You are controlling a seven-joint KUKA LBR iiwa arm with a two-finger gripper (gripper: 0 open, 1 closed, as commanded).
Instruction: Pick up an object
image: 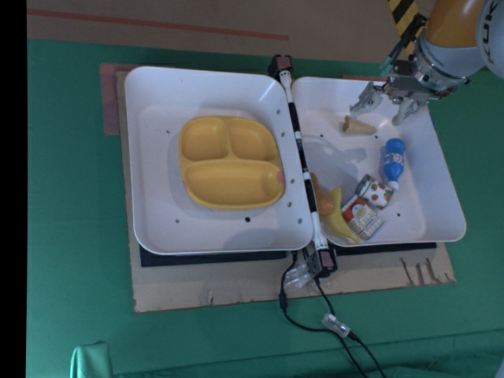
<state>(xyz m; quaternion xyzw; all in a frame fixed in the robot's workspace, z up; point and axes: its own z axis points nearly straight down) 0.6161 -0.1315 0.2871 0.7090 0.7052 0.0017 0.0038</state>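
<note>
The gripper (387, 105) hangs over the far part of the right bin (441, 203), its two fingers spread apart with nothing between them. Just below it and a little to the left lies the nearest candidate, a small tan cone (358, 125), like a toy ice-cream cone, resting on its side on the bin floor. It looks like light, hard plastic: stiff, not fragile, but tapered and likely to roll or squirt out of a pinch. My judgement is that the fingers should close across its wider end, square to its long axis.

A little farther toward the camera lies a blue bottle (393, 161) with a white label, smooth, rounded and probably slippery; its waist would be the place to hold. Beyond that, at the bin's near left, sits a cluster: a small can (376, 194), a flat printed packet (363, 217) and a yellow banana (339, 217) touching one another, awkward to separate.

Well off to the gripper's left, the left bin (157, 93) holds a glossy yellow divided plate (230, 161).
</note>
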